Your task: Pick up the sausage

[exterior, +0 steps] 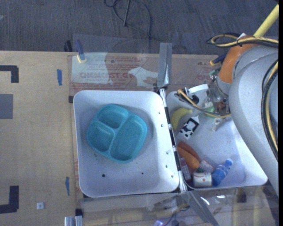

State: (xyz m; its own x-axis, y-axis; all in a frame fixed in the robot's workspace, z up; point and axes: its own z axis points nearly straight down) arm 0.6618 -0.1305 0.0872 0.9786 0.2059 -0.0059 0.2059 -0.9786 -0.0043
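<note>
Camera view: blue tray (117, 132) in left bin (88, 176), sausage (189, 156) in right bin (247, 176) below my hand (211, 102), its grip unclear.

Grey carpeted floor (53, 22) above, pale wooden bench (31, 145), blue tape marks (59, 77), black cable (128, 13)

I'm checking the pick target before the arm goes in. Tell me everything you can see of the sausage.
The sausage is a smooth, orange-brown, elongated piece that looks like toy plastic. It lies flat and slanted in the right bin, close to that bin's left wall, its upper end toward the wall and its lower end toward the bin's near corner. Its lower end meets a cluster of small items, including a red-and-white can. Nothing grips it; the arm is above the bin's far side.
</note>
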